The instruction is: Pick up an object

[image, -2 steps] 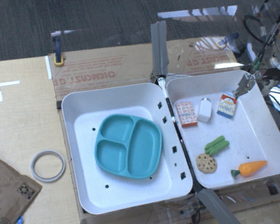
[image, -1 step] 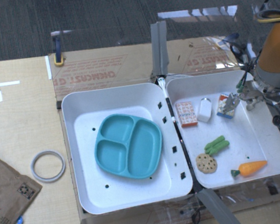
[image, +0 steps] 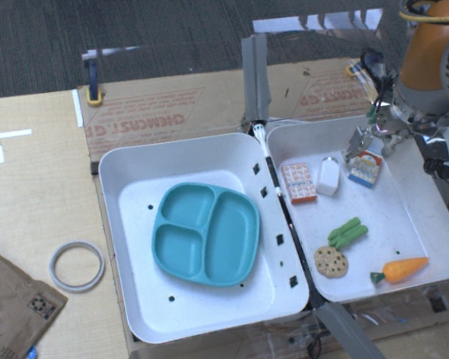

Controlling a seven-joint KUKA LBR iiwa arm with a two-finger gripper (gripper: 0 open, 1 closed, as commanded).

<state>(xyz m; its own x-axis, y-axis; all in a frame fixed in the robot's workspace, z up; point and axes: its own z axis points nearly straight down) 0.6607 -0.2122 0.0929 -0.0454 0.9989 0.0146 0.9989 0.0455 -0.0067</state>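
In the right bin (image: 435,203), nearest first: a carrot (image: 403,270), a cookie (image: 330,261), green beans (image: 347,233), then a white block (image: 327,177) and a small carton (image: 365,169) (blue-edged). The gripper (image: 366,143) hangs just over that carton; whether its fingers are apart I cannot tell.

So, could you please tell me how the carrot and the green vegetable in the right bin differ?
The carrot is orange with a small green top, while the green vegetable is green all over. The carrot lies close to the bin's front edge; the green vegetable lies nearer the middle, just above the cookie. The carrot lies almost level in the view; the green vegetable is tilted. Both lie flat in the right bin.
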